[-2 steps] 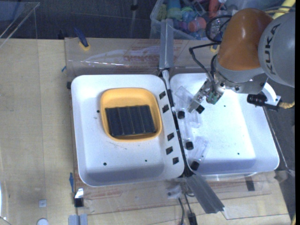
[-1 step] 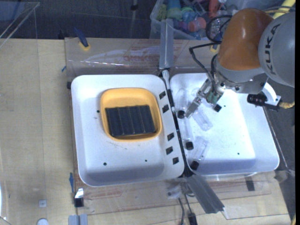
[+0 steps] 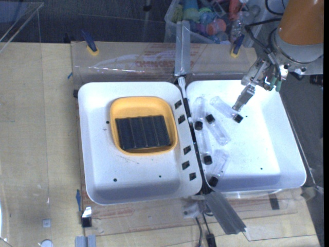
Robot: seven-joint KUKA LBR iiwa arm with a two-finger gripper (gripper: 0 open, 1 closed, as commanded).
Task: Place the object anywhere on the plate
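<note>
Left bin (image 3: 97, 179) holds a yellow plate (image 3: 143, 105) with a dark ribbed block (image 3: 143, 131) lying flat on it, frame centre-left. Gripper (image 3: 239, 113) hangs over the right bin (image 3: 267, 158), upper right of frame — whether it is open or closed I cannot tell, nothing visibly held — clear plastic pieces (image 3: 218, 122) scattered just below-left of it.

Light even and bright from overhead; we note the white bins (image 3: 241, 179) near blown out, their rims losing detail. Soft short shadows only, one beneath the plate (image 3: 143, 125). Clear items in the right bin wash into the glare. Overall soft focus, slight grain. Background beyond the worktop (image 3: 36, 138) dim, bluish.
</note>
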